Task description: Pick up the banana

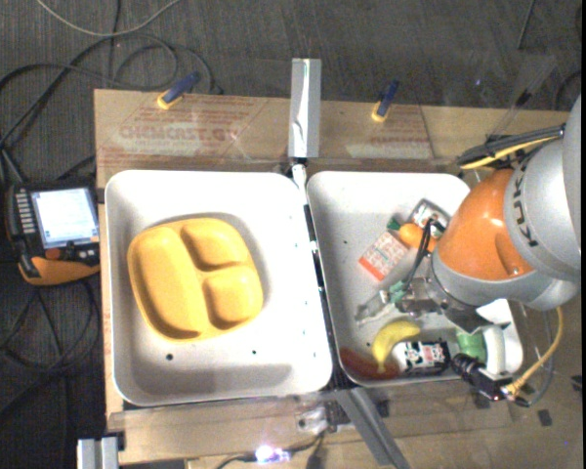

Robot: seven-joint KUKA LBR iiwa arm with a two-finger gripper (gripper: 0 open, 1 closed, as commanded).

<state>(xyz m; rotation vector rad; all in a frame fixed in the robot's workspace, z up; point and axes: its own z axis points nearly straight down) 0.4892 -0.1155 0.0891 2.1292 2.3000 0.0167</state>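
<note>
Lying against the near wall of the right bin (337, 262), the banana (393, 338) curves up from a reddish-brown object (359, 363) tucked in the near corner toward the arm's wrist. Just right of the banana rests a dark can with a red-and-white label (426, 356), and right of that a green-and-white container (488, 348) sits against the same bin's right side. The gripper (391, 299) hangs just beyond the banana, its metal fingers (371, 307) pointing left over the bin floor; whether they are spread or closed cannot be told from this angle, and nothing is seen between them. Behind the gripper rises the grey arm with its orange band (479, 233), covering much of the right bin's far right part. Farther from the banana, a small red-and-white packet (381, 257) lies on the bin floor, and beyond it an orange item (408, 233) and a silvery wrapper (428, 211) sit near the wrist. Well left of the banana, the left bin (137, 379) holds a yellow three-compartment tray (195, 277). Beyond both bins, a brown board (205, 135) carries two yellow-and-blue clamps (178, 90).
</note>
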